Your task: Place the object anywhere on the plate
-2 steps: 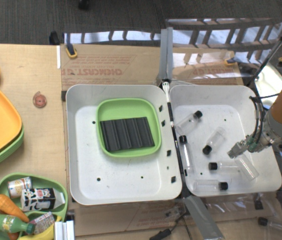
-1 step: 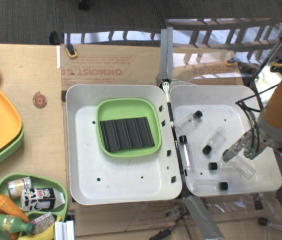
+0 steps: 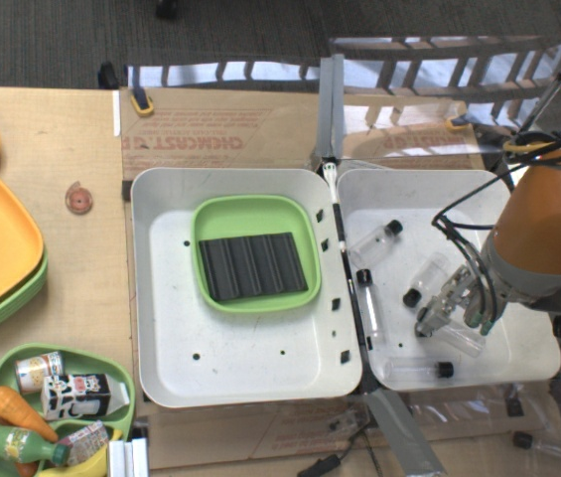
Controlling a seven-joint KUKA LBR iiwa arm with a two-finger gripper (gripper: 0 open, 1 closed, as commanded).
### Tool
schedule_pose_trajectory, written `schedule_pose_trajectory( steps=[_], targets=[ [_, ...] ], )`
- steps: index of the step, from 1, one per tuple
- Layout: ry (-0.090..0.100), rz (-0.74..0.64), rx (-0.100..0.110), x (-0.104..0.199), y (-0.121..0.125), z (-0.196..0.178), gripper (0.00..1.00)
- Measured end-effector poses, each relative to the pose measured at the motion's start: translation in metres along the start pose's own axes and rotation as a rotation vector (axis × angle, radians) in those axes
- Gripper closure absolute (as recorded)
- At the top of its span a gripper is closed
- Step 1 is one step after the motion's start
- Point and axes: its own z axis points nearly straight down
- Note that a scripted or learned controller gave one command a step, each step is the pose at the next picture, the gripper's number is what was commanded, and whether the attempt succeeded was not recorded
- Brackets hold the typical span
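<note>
We see the gripper (image 3: 437, 318) low in the right bin (image 3: 518, 366), among small clear vials with black caps (image 3: 387, 233); we cannot tell whether it pinches anything. The green plate (image 3: 256, 217) sits in the left bin (image 3: 166, 346), with a dark ridged block (image 3: 255, 265) on it

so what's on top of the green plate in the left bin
A dark ribbed rectangular object lies flat on the green plate, covering most of its middle. Whatever plate surface sits beneath it is hidden; only the rim and edges show.
</note>
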Motion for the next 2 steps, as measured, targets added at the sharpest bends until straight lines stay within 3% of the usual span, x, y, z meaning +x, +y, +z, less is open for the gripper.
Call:
schedule_pose_trajectory(
  steps=[1, 2],
  targets=[
    [-0.002, -0.066, -0.001, 0.024, 0.031, -0.086, 1.00],
    [0.001, -0.227, 0.001, 0.027, 0.034, -0.051, 1.00]
  ],
)
